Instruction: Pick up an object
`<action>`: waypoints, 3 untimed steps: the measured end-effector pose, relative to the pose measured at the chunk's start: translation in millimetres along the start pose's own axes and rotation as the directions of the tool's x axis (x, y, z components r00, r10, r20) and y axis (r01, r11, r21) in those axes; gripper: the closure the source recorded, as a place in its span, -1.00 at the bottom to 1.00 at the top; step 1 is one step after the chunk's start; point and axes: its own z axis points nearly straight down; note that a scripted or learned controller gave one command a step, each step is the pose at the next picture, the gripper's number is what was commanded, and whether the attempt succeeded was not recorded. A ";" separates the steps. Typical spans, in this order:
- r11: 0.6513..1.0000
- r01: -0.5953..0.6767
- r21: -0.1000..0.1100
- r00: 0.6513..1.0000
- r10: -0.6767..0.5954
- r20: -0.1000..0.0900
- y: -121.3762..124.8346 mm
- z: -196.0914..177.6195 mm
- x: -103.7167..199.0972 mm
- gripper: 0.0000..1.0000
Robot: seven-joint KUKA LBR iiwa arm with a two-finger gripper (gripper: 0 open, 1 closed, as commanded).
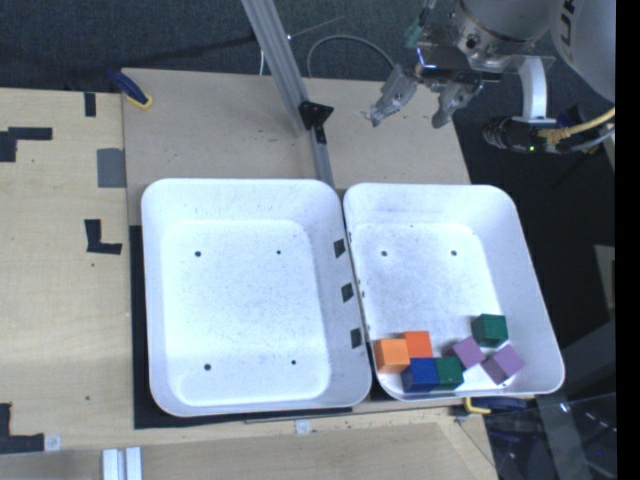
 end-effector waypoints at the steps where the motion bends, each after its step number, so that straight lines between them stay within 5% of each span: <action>1: 1.000 -0.008 -0.017 1.000 0.008 0.004 18.4 -78.4 -37.7 -1.00; 2: 1.000 -0.008 0.001 1.000 0.008 0.002 -2.5 11.9 -64.1 -1.00; 3: 1.000 -0.005 0.002 1.000 0.005 0.001 -40.4 187.8 -17.7 -1.00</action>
